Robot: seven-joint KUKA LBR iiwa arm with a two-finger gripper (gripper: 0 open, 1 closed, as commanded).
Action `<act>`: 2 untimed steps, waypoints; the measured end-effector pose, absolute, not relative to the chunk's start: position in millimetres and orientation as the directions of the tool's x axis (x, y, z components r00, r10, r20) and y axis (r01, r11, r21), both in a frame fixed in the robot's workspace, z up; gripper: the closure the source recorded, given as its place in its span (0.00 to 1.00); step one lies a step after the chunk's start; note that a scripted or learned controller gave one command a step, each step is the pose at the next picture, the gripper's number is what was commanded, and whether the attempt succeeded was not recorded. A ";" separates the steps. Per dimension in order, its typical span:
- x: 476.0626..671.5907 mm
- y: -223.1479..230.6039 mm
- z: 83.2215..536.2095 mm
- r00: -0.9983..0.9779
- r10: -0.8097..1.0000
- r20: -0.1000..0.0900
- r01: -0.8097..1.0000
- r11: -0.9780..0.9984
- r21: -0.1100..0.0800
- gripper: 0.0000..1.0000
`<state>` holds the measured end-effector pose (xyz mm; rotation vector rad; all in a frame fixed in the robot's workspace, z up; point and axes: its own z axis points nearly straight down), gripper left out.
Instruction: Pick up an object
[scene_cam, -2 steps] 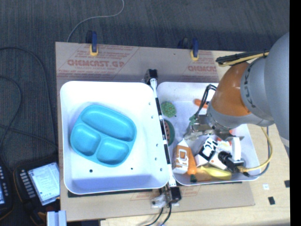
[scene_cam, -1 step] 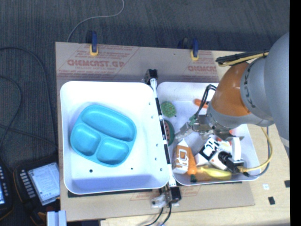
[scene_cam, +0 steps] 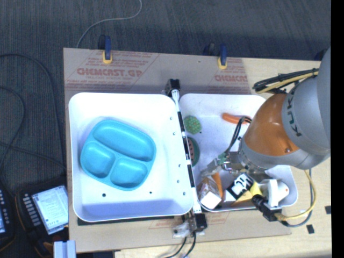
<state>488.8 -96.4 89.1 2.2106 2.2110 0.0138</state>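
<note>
Far left: we see a dark device with a pale label (scene_cam: 49,209) lying off the bench, on the grey floor, with black cables running near it.
Bench: we see a brown board (scene_cam: 134,71) with printed lettering, held at its far edge by two blue-and-yellow clamps (scene_cam: 107,48).
Left bin: we see a shallow white bin (scene_cam: 91,104) carrying a blue three-compartment tray (scene_cam: 118,152), which lies flat and turned at a slant near the bin's middle.
Divider: we see the two bins meet edge to edge, with a black clip (scene_cam: 173,85) at the far end of the seam.
Right bin: we see a second white bin (scene_cam: 207,104) with a green dotted disc (scene_cam: 192,124) near its left wall, a darker green round thing (scene_cam: 193,151) just nearer the camera, and an orange stick-shaped piece (scene_cam: 234,118) toward the far side.
Clutter: we see a pile at the bin's near edge, with a brown packet (scene_cam: 210,184), a white block (scene_cam: 210,200), a black-and-white box (scene_cam: 241,185), a yellow piece (scene_cam: 252,192) and a white cup-like thing (scene_cam: 277,191), all packed close and partly touching.
Arm: we see the grey arm with its orange band (scene_cam: 274,130) reach in from the right and cover much of the right bin.
Claw: we see the claw (scene_cam: 228,163) low over the pile, just above the brown packet and the black-and-white box; we cannot tell how wide it stands, nor whether it touches or grips anything, since wrist and clutter blur together there.
</note>
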 end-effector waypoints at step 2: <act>484.1 -23.8 184.4 -0.001 1.000 0.000 1.000 0.001 0.000 1.00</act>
